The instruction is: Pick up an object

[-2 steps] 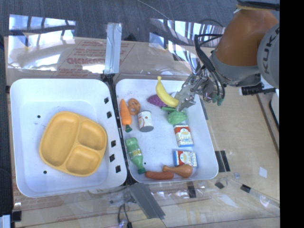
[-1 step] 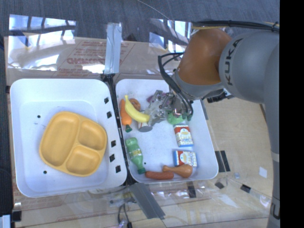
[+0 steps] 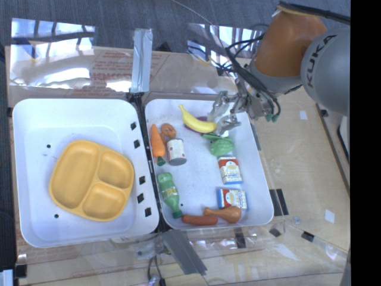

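The end effector (image 3: 225,115) hangs low over the upper part of the right bin (image 3: 260,177), its metal fingers at the right-hand end of the banana (image 3: 195,121); whether they are spread or closed cannot be told from this angle, and nothing is clearly seen between them. Just below the banana's right end lies a green leafy vegetable (image 3: 222,145), and lower again two small cartons (image 3: 230,170). Left of the banana sit a brown bun (image 3: 168,130), a carrot (image 3: 156,142) and a tin can (image 3: 175,151). Further down from the banana are a green bottle (image 3: 168,192), a sausage (image 3: 199,220) and a drumstick (image 3: 225,213). Far left of the banana, the left bin (image 3: 24,118) holds a yellow divided tray (image 3: 90,179)
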Robot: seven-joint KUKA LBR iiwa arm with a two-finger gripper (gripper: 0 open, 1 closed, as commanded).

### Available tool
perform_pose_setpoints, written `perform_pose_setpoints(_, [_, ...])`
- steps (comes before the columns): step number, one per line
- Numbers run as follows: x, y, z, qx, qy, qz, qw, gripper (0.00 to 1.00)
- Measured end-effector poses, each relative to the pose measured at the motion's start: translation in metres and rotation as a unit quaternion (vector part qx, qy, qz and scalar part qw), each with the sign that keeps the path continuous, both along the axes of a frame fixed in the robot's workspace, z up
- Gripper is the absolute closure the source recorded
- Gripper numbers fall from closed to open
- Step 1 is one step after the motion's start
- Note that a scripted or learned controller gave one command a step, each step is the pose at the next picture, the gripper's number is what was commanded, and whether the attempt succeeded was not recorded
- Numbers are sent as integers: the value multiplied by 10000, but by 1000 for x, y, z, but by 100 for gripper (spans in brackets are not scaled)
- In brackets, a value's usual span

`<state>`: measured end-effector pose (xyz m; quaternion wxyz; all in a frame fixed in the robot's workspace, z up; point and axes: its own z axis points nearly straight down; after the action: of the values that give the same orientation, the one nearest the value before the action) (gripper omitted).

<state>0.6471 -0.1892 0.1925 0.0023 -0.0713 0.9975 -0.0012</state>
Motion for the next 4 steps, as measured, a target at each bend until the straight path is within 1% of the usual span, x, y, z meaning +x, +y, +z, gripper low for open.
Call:
perform_pose_setpoints(1, [11, 59, 6, 14, 4, -275, 9996, 100])
perform_pose_setpoints(2, [9, 16, 7, 0, 2, 265, 9996, 100])
perform_pose_setpoints(3, [11, 34, 58, 1, -14, 425, 9991, 100])
perform_pose_setpoints(4, [11, 47, 40, 7, 23, 1559, 9878, 100])
